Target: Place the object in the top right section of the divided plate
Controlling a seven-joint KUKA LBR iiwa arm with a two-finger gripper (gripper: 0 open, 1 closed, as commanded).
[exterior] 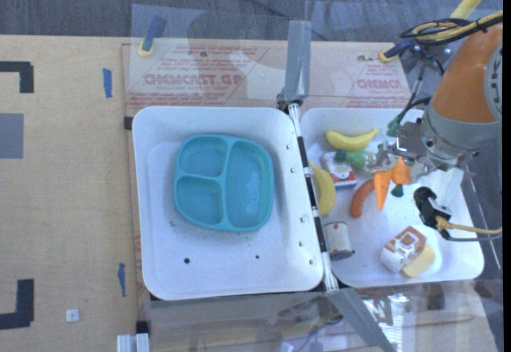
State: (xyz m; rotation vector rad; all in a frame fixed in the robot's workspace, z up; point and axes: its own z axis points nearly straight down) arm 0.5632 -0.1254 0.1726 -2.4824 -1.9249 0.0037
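Note:
The teal divided plate [224, 183] lies in the left bin [160, 263], with two small sections on its left and one large section on its right, all bare. My gripper [397, 154] hangs over the upper right part of the right bin [467, 259], just above an orange carrot [382, 190] and next to a small green item [355, 157]. From this angle the wrist hides how the gripper stands on these things. A yellow banana [351, 138] lies just left of the gripper.
The right bin also holds a second banana [324, 189] against its left wall, a white and red carton [342, 174], a red-orange sausage [362, 199], a grey can [338, 239] and a white toy food piece [406, 248]. A black cable end [427, 207] dangles below the wrist.

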